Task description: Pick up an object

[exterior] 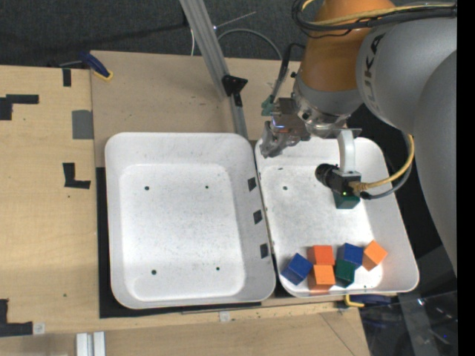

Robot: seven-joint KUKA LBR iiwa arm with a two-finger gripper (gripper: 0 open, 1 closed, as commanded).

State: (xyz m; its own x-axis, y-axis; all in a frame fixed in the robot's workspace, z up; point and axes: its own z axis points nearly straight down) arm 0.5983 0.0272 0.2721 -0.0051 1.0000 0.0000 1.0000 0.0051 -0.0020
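Observation:
Several small blocks lie clustered at the near end of the right bin (393, 221): a blue one (297, 267), a red-orange one (321, 254), an orange one (323, 276), a dark green one (344, 274), a second blue one (352, 253) and a second orange one (375, 254). My gripper (273, 144) hangs over the far left corner of this bin, close to the wall between the two bins and well away from the blocks. Nothing shows in its grasp.
The left bin (111, 199) lies beside the right one. A slanted metal pole (211, 47) rises behind the bins. A black fitting with a dark green piece (345, 197) and a yellow cable hangs from the arm over the right bin.

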